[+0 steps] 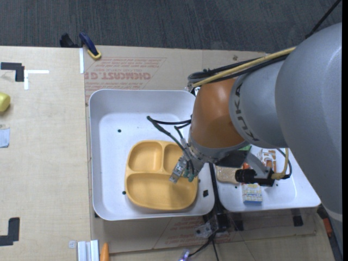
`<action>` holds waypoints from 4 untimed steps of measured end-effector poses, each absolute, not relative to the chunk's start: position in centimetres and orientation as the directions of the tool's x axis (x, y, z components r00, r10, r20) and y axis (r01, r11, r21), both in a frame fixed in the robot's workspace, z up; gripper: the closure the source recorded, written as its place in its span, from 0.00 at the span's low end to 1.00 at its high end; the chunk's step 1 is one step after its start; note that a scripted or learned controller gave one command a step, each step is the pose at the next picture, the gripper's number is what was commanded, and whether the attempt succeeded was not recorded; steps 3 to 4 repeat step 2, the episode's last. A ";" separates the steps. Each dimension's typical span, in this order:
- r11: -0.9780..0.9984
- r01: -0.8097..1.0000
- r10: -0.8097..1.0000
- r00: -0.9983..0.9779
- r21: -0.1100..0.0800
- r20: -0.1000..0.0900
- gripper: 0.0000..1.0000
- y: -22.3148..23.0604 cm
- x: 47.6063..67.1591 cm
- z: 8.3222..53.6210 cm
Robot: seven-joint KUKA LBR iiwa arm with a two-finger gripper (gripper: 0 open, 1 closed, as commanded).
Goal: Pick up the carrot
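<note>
Gripper (pixel 182 172) low over yellow divided plate (pixel 147 192); open or closed unclear; carrot orientation indeterminable.

The left bin (pixel 109 145) is plain white, and at its 5 o'clock sits a mustard-yellow divided plate (pixel 155 186). The arm (pixel 310 91) is pale grey, with a burnt-orange band (pixel 217 116) above the wrist. The bench (pixel 43 173) is light tan, its cardboard sheet (pixel 130 72) printed in faded red letters. At the bench's 9 o'clock lies a yellow-green object (pixel 4 102); at 11 o'clock, a blue and yellow clamp (pixel 89 45). The right bin (pixel 304 192) is white, holding a blue and white box (pixel 252 193).
</note>
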State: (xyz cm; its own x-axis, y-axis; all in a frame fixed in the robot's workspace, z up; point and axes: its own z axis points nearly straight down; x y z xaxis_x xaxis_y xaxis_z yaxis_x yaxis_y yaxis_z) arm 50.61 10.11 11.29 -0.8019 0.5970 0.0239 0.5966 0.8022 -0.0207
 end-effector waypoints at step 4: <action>0.854 0.520 0.520 -0.854 0.014 -0.028 1.00 11.7 48.9 10.0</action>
